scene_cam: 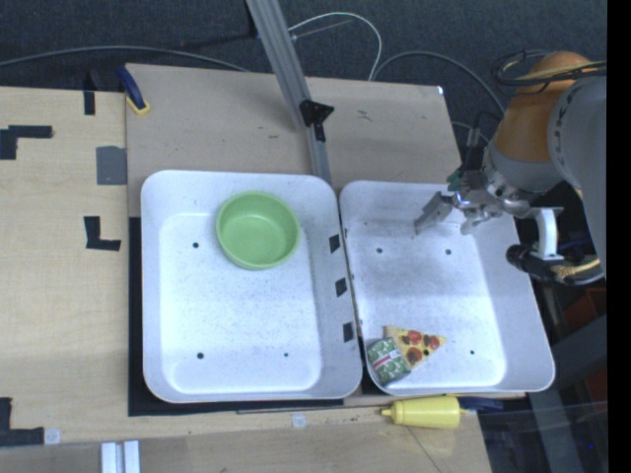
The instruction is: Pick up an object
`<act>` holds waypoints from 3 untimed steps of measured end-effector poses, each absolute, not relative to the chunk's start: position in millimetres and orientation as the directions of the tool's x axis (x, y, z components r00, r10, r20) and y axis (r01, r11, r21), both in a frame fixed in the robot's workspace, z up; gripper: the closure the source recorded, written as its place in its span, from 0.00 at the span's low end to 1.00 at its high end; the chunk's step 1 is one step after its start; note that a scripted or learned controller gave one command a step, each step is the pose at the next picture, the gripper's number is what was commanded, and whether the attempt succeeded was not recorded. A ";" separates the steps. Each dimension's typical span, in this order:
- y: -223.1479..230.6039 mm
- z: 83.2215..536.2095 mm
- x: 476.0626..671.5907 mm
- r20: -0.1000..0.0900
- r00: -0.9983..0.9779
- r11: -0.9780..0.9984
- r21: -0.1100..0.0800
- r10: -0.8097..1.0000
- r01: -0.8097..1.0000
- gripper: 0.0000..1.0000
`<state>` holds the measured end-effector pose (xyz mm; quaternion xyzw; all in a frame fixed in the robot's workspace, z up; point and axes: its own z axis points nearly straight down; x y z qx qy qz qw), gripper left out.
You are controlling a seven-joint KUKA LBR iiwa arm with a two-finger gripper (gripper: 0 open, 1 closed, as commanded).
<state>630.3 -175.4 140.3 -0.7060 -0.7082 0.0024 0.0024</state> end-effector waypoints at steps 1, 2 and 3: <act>-174.2 86.5 629.4 -0.001 -0.003 0.003 -0.005 1.000 1.000 0.00; -173.7 99.7 630.4 -0.001 -0.004 0.004 -0.002 1.000 1.000 1.00; -183.1 154.7 631.8 -0.002 -0.002 0.002 0.005 1.000 1.000 1.00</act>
